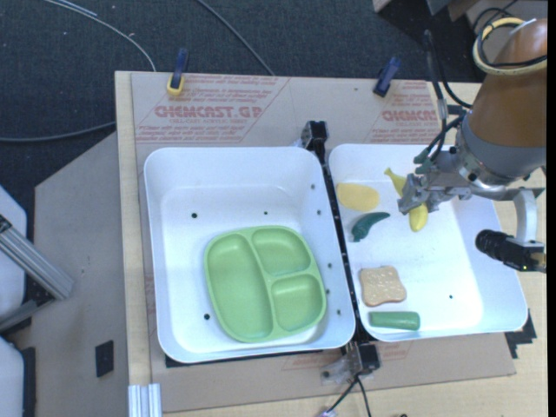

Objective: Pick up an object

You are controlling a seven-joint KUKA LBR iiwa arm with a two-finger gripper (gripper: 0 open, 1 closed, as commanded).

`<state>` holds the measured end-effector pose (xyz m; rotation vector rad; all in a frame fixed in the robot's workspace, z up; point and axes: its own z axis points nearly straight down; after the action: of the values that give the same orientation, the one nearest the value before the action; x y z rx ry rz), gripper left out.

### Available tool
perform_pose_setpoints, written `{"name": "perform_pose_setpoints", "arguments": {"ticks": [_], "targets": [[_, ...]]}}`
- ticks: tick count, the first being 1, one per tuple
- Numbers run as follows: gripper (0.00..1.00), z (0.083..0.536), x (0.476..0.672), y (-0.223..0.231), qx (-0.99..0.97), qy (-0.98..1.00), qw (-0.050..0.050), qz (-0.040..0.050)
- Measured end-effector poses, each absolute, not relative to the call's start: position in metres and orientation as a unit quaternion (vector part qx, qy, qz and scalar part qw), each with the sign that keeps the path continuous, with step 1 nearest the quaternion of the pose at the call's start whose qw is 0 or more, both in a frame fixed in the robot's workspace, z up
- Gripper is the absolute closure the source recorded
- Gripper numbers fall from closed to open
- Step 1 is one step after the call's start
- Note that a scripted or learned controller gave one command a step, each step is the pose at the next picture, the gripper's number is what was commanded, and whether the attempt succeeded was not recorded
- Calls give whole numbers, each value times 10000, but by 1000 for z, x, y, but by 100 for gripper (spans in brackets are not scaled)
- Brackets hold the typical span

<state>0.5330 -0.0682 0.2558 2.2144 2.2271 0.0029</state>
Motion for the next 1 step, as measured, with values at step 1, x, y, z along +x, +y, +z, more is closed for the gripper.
{"name": "perform_pose_setpoints", "arguments": {"ticks": [1], "targets": [[100,241,541,-17,7061,7081,-23,-4]]}}
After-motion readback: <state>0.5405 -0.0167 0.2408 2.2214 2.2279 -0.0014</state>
